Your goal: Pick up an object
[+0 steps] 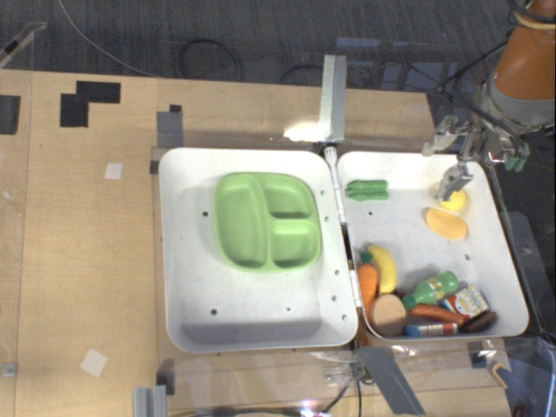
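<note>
Worktop: pale wood, bearing two shallow white bins side by side.

Left bin: holds one green divided tray, lying flat near the middle, its compartments bare.

Right bin: holds the candidate objects. A green pod-like piece lies alone near the top left. A yellow-orange flat piece lies at upper right, with a smaller yellow item touching or just beside it. The remainder crowd the lower edge, probably settled there by the slant or by prior dropping: banana, carrot, brown round item, green bottle, a small printed carton and a red tube-like item.

End effector: hangs at the right bin's upper right, tip directly over the smaller yellow item, seemingly poised for it. Whether it is released or clenched cannot be told; nothing is visibly between its parts.

Labels: the carton bears print, too small to read.
</note>
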